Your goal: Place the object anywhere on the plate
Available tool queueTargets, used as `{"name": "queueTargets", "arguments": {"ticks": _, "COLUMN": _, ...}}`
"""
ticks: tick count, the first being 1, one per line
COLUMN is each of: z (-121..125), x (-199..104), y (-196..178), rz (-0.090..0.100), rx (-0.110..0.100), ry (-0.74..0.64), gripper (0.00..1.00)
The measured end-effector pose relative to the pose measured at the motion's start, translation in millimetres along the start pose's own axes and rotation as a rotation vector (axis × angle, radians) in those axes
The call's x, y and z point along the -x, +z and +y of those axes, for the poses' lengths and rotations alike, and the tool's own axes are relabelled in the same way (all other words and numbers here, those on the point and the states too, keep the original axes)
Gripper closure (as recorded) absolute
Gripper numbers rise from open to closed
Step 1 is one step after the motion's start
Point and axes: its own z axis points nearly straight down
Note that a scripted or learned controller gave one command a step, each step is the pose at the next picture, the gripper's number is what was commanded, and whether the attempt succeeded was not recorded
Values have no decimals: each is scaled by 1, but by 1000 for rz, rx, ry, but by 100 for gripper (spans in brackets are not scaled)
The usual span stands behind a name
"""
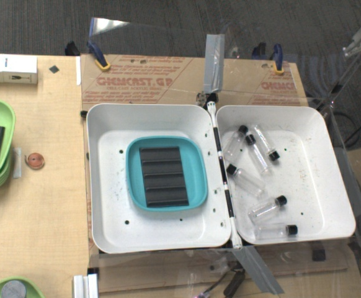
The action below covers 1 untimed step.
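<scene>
While two white bins sit side by side at the middle of the frame, the left bin (pixel 100 166) carries a teal plate (pixel 196 166) at its centre, and on that plate lies a dark ridged block (pixel 163 177), its ribs running across. The right bin (pixel 329 166) holds several clear vials with black caps, scattered and lying flat: one vial (pixel 260 144) slants across the upper middle, another (pixel 237 135) lies just to its left, a third (pixel 242 177) rests near the bin's left wall, a fourth (pixel 267 208) sits lower down, and a fifth (pixel 278 231) lies by the bottom wall. None of the vials touches the plate; all are apart from it, across the wall where the bins meet.

Behind the bins a sheet of cardboard (pixel 143 79) with red printing spans the upper middle, held by clamps (pixel 98 58) at its corners. At the left of the frame the pale wood worktop (pixel 44 228) bears a green tray (pixel 0 113) at the edge, a small white box (pixel 10 70) in the upper left, and a small reddish disc (pixel 35 161). As for the hand, I cannot tell its state.
</scene>
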Motion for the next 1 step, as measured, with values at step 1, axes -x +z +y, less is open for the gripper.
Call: {"name": "queueTargets", "arguments": {"ticks": 1, "z": 0, "x": 0, "y": 0, "rz": 0, "rx": 0, "ry": 0, "gripper": 0}}
